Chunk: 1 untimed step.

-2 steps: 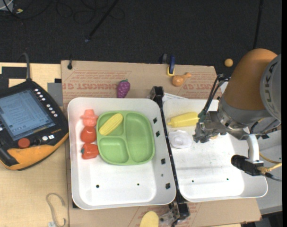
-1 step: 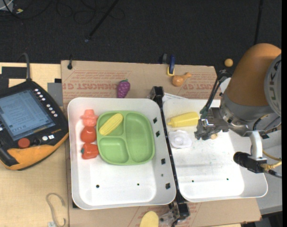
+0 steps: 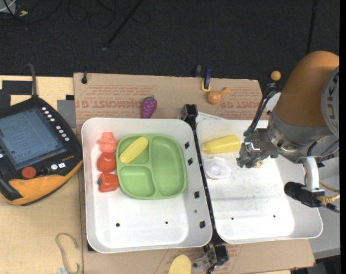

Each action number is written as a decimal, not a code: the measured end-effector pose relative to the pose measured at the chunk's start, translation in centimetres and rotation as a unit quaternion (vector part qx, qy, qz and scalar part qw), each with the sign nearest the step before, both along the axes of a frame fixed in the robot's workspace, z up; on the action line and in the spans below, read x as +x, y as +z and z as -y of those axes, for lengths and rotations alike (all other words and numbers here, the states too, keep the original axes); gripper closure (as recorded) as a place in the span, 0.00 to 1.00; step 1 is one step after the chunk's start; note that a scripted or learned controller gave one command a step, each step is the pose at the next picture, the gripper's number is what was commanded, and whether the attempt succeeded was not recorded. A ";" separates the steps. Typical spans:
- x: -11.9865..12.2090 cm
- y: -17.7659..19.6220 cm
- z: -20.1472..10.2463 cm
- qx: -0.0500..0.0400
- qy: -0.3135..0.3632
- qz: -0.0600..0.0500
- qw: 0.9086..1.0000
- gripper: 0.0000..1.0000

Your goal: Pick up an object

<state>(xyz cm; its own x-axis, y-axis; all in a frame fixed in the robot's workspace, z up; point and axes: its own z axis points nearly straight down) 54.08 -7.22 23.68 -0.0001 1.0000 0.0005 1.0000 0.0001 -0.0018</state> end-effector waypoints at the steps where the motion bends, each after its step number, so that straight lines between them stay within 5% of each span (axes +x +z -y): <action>1: 0.5 -1.7 0.0 0.000 0.000 -0.001 1.000 1.00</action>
